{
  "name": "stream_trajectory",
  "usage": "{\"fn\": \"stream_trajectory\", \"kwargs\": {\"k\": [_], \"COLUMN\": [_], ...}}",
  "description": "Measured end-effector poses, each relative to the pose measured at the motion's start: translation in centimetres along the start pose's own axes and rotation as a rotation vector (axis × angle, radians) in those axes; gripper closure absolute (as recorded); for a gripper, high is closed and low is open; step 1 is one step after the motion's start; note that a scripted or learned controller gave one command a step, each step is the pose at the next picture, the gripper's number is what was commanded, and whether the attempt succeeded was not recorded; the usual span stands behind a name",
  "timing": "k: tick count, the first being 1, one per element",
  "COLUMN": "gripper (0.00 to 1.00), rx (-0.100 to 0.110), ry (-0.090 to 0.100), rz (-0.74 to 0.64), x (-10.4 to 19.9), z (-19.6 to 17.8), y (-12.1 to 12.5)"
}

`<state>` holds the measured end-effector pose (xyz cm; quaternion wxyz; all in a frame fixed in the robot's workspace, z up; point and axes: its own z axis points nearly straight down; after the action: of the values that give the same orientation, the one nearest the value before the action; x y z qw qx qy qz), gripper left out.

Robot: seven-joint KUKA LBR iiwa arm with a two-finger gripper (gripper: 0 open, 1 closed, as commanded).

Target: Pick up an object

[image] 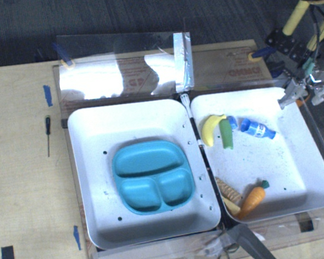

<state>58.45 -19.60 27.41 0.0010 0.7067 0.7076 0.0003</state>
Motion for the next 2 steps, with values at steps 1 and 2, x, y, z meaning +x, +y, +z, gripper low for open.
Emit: {"fn": "stream_trajectory", "kwargs": {"k": [1, 2], "gripper": [1.0, 0.0], "rx": [-0.004, -0.003], "ry": [-0.001, -0.001], "rz": [-0.002, -0.002], "x": [0.01, 0.02], "z": [-1.12, -1.06], "y": [0.12, 0.1]}}
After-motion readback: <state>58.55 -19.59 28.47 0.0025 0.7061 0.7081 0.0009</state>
